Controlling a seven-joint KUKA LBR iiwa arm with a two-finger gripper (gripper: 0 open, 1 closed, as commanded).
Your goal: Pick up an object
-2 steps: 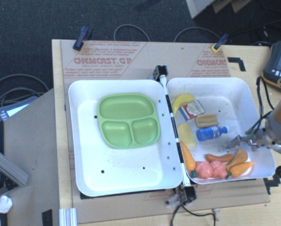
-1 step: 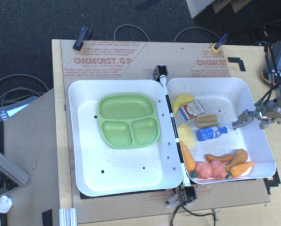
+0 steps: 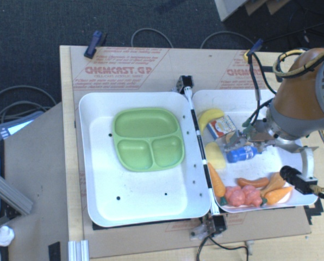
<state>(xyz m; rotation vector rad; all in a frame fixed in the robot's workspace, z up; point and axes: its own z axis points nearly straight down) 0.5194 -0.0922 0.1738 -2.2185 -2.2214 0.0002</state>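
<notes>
The right bin holds several toy foods. Among them are a yellow banana, a red and white carton, a pale yellow lemon and a blue can-like object. Along the bin's front lie a carrot, a pink berry cluster, a red sausage and an orange pepper. My gripper hangs low in the middle of this bin, just above the blue object and right of the carton. The arm's wrist hides its upper part.
The left bin carries a green divided plate. A black clamp sits at the back where the two bins meet. A black fitting on the arm hangs over the right bin's front right. Cables run behind the bench.
</notes>
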